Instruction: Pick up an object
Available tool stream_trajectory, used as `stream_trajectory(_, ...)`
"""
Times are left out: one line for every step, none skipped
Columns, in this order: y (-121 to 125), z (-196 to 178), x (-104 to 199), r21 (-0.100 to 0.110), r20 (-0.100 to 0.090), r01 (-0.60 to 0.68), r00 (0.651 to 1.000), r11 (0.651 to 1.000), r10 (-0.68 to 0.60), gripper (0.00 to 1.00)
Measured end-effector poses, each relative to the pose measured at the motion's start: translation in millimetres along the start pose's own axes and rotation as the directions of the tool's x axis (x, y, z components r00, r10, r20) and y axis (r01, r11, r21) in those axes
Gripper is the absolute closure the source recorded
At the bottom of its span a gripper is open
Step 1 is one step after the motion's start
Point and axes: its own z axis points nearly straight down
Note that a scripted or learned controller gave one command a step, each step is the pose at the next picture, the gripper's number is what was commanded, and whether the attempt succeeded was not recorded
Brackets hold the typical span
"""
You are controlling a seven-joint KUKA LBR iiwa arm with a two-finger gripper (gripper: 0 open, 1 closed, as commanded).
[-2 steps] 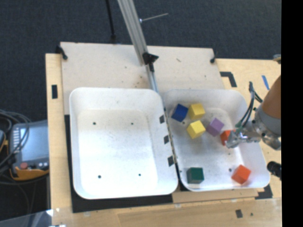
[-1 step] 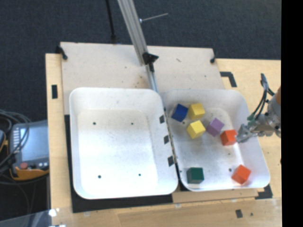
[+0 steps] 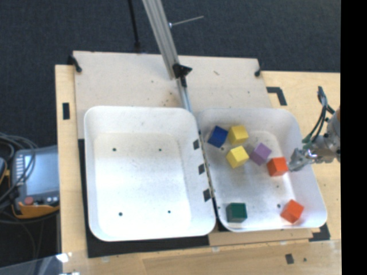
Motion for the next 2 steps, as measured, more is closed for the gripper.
stream_trajectory(1.6,6.6,46.7,0.002,0.0,0.003,1.0,1.0,-0.003,1.0)
stream_trajectory(14.2,-3.3,105.0,-0.001,-0.002,0.007,1.0,1.0,-0.007,1.0)
